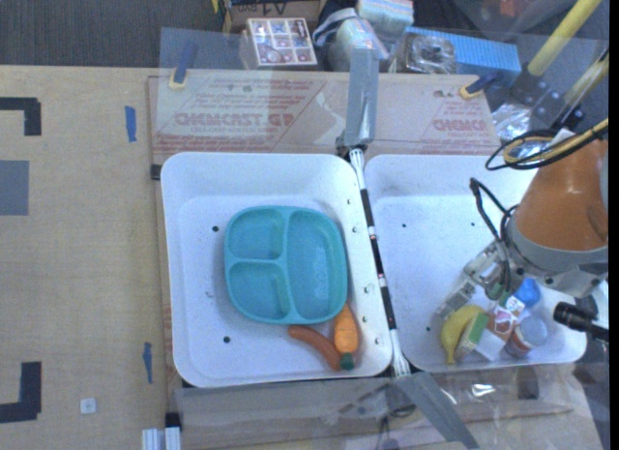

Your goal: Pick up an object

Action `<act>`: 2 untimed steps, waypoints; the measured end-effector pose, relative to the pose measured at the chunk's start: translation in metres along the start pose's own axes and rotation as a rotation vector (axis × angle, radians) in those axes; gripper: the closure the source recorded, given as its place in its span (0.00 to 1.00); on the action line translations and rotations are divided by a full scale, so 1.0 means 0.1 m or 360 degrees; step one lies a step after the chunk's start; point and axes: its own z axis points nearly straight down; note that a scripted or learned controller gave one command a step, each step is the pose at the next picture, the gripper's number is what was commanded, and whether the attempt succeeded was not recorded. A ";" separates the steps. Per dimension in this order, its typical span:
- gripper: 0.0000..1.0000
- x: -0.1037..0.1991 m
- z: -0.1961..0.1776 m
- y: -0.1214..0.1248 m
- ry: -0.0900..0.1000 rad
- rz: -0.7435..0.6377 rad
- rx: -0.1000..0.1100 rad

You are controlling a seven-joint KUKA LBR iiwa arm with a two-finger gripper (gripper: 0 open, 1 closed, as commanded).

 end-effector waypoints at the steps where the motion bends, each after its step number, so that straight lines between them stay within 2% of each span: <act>1: 0.00 -0.27 0.01 0.11 0.0004 0.0562 0.0003; 2: 0.00 0.48 0.00 0.06 -0.0001 -0.0038 -0.0002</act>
